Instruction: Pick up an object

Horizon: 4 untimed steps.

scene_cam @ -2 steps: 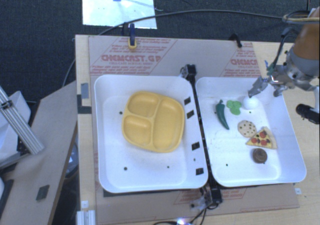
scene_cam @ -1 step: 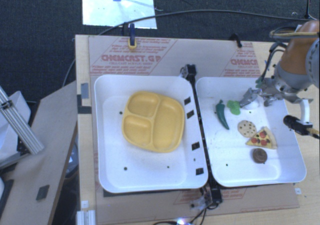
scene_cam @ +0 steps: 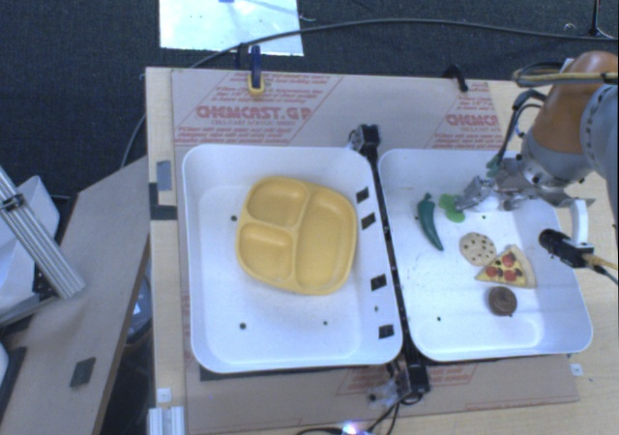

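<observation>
so we've got the tabletop (scene_cam: 290,100) with two white bins: the left bin (scene_cam: 213,230) holds a yellow divided plate (scene_cam: 295,233), the right bin (scene_cam: 551,327) holds the small stuff. our pincer (scene_cam: 481,193) hangs low at the right bin's back. just left of it lie a green blob (scene_cam: 452,206) and a green chili pepper (scene_cam: 428,222), long axis running front to back. cookie (scene_cam: 477,247), pizza slice (scene_cam: 507,269) and brown disc (scene_cam: 502,301) sit nearer the front. we honestly cannot tell how wide the pincer is; it's too blurry.

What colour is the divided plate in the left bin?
Yellow. The plate shows plainly in the camera view, lying in the left bin.
</observation>
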Each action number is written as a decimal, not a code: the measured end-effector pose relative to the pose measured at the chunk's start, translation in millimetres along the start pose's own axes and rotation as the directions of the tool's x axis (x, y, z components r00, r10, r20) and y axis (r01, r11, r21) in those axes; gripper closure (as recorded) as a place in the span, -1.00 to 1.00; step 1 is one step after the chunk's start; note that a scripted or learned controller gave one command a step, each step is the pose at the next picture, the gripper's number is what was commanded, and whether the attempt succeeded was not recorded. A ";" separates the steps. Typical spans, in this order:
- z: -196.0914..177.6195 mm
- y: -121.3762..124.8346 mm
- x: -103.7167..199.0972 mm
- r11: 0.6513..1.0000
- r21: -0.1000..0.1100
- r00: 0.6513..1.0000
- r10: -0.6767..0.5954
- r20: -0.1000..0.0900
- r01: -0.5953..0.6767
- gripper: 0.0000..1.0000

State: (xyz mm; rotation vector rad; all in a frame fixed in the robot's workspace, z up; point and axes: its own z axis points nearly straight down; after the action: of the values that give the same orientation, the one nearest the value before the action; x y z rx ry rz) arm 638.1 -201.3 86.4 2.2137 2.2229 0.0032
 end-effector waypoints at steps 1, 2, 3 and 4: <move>-9.8 -0.9 0.1 1.000 0.005 1.000 -0.002 -0.001 0.002 1.00; -59.2 -4.8 6.5 1.000 -0.002 1.000 -0.001 0.000 0.001 1.00; -123.2 -4.6 11.5 1.000 -0.004 1.000 -0.002 0.001 0.002 1.00; -167.8 -4.9 9.2 1.000 -0.002 1.000 -0.002 0.001 0.002 1.00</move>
State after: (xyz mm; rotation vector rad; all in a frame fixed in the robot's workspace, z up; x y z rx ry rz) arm 632.5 -191.9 254.2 2.2100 2.2237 0.0052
